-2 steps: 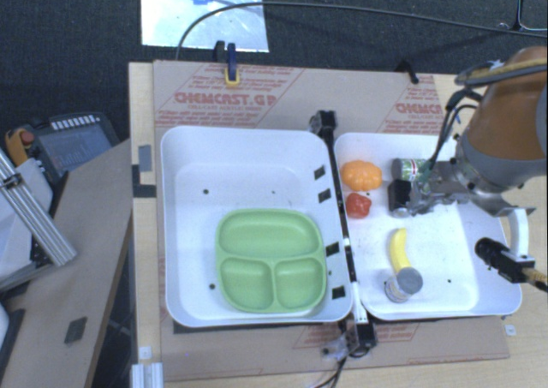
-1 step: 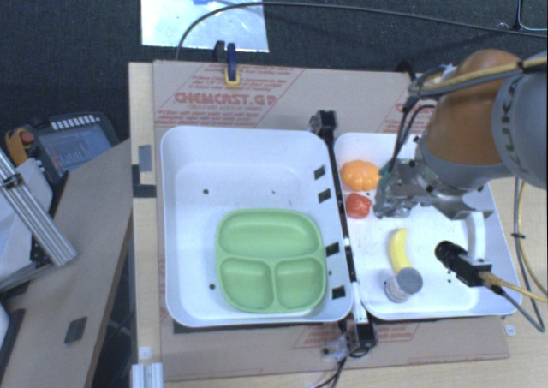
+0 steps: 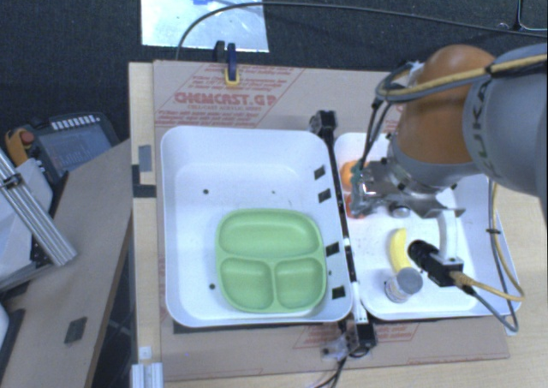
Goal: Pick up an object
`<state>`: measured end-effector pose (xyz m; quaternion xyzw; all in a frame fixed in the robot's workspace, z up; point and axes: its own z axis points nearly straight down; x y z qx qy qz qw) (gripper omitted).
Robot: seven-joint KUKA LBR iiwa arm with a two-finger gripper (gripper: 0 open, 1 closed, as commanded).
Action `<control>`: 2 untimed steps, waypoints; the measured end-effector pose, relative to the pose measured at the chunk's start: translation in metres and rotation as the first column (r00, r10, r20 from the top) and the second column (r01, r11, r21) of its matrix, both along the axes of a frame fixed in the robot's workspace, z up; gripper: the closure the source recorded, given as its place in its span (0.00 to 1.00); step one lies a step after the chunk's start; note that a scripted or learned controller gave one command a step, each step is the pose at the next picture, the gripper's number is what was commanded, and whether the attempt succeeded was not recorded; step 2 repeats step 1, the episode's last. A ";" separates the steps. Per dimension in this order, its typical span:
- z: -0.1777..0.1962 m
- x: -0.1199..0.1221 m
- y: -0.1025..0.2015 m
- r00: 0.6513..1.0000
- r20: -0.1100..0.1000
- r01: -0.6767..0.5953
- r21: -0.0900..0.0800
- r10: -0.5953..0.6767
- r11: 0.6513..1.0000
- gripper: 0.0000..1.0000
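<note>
Looking down at the bench, I am seeing the arm [image 3: 462, 112] reaching in from the right and hanging over the right bin [image 3: 479, 305]. Its gripper [image 3: 370, 188] is sitting low near that bin's left wall, beside an orange object [image 3: 347, 174]; I cannot tell how it is set. A yellow banana [image 3: 398, 249] is lying in the bin, with a grey cylinder [image 3: 401, 285] just below it. The left bin [image 3: 184, 172] is holding a green divided plate [image 3: 271, 259].

Bright even light, soft shadows, slightly grainy
</note>
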<state>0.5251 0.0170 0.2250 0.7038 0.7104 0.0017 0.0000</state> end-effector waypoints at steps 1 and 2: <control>0.006 0.008 0.052 1.000 0.000 -0.001 0.000 0.001 1.000 1.00; 0.006 0.008 0.052 1.000 0.000 -0.001 0.000 0.001 1.000 1.00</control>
